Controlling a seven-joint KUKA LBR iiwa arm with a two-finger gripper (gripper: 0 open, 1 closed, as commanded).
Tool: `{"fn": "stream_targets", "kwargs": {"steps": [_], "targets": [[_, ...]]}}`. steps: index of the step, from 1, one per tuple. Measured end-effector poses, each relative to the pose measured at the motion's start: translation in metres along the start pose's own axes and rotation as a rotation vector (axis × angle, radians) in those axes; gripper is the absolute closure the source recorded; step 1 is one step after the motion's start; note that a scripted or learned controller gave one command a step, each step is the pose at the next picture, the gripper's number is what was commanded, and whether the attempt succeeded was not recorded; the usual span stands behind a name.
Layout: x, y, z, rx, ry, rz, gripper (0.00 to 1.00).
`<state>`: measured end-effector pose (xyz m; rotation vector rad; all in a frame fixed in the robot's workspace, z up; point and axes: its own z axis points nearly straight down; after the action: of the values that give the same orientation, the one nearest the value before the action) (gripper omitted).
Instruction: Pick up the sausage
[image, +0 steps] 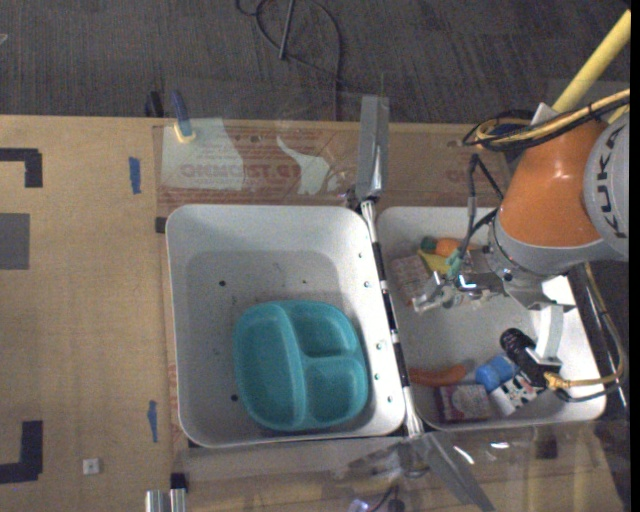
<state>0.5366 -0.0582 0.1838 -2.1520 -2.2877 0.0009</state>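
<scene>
Grey arm (570, 200) with orange band, "KUK" readable at frame's right edge. Metal two-finger gripper (432, 296) hangs over right white bin (590, 400); can't tell its state. Orange-red sausage (440, 375) lies at bin's lower left. Teal divided plate (298, 365) in left white bin (190, 300).

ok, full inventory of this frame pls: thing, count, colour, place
white bins: 2, side by side on the bench.
divided tray: 1, teal, in the left bin, toward its near side.
sausage: 1, orange-red, near edge of the right bin, by the divider.
blue object: 1, right of the sausage; identity unclear.
small packet: 1, reddish, near corner of the right bin.
green and orange items: small cluster, far part of the right bin, partly under the arm.
blue tape marks: a few, on the bench left of the bins.
arm: 1, grey and orange, over the right bin.
tool: 1, above the right bin's middle.
</scene>
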Motion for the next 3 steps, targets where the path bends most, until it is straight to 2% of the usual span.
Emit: {"fn": "stream_targets", "kwargs": {"steps": [1,2,3], "targets": [[-0.035,-0.057,0.096,-0.008,-0.001,-0.095,0.00],[-0.035,-0.057,0.096,-0.009,-0.001,-0.095,0.00],[-0.039,-0.055,0.084,-0.018,-0.008,-0.091,1.00]]}}
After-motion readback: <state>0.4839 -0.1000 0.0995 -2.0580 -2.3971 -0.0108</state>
